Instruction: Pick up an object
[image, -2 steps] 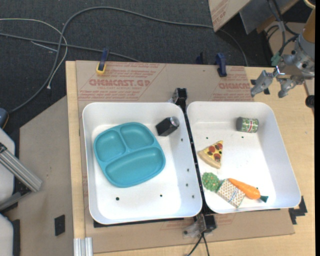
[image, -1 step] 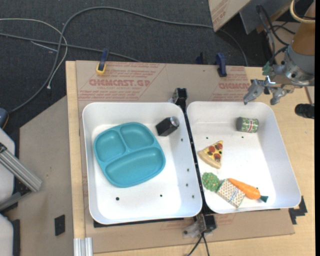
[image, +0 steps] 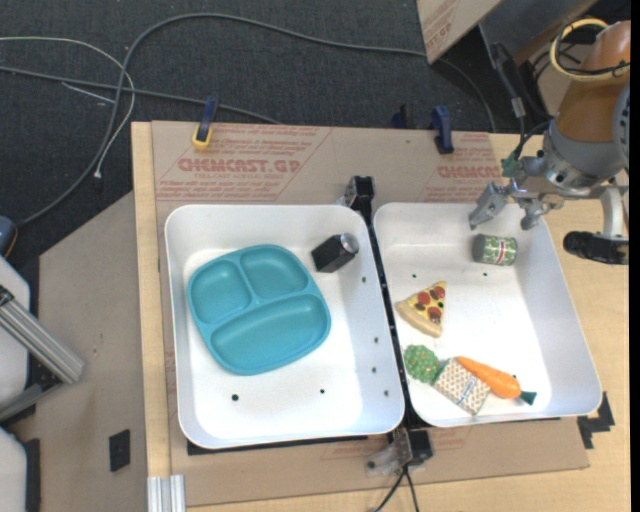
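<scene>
Fingers (image: 508, 212): spread apart, holding nothing, poised just above the can.
Can (image: 495, 249): lying on its side, top of the right bin (image: 560, 300).
Left bin (image: 200, 390): blue tray (image: 260, 308), black cylinder (image: 334, 252).

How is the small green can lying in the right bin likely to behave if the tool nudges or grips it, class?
The green can lies on its side, so a nudge would probably roll it. Its small size suggests it is light. Its curved wall could slip from the tool unless gripped squarely.

Bright, even light; slightly soft focus
</scene>
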